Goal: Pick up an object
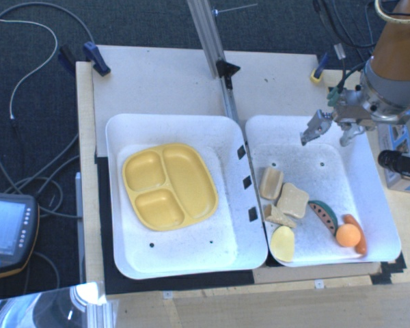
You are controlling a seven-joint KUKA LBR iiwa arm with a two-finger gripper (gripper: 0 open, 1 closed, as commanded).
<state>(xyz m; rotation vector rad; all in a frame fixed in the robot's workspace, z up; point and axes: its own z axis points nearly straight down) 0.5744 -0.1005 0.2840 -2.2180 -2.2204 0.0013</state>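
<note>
objects for picking sit in the right bin (pixel 369 183), bunched toward its near end. i see a tan bread-like piece (pixel 270 182) next to the divider side, a second tan slice (pixel 293 200) just beside it and touching, and a smaller tan scrap (pixel 279 217) tucked under those two. a pale yellow round piece (pixel 283 243) lies at the bin's near edge, touching the scrap above it. to the right of the bread, a curved slice with a green rind (pixel 323 214) rests close to an orange ball (pixel 348 235), and the ball lies against a thin orange-red stick, maybe a carrot (pixel 356 226).

my hand (pixel 331 130) hangs over the far end of the right bin, well apart from the pile. its two fingers (pixel 316 127) are spread, with nothing between them. the grey arm with its orange band (pixel 396 43) comes in from the right above it.

in the left bin (pixel 116 183) a yellow divided plate (pixel 169 185) with three compartments lies flat, nearly centred. both bins rest on the pale bench (pixel 157 80). a metal rail (pixel 208 29) runs down from the top toward the gap between the bins. off the bench at the left, a handheld pendant with a screen (pixel 7 231) lies on the dark floor among cables (pixel 27 80).
</note>
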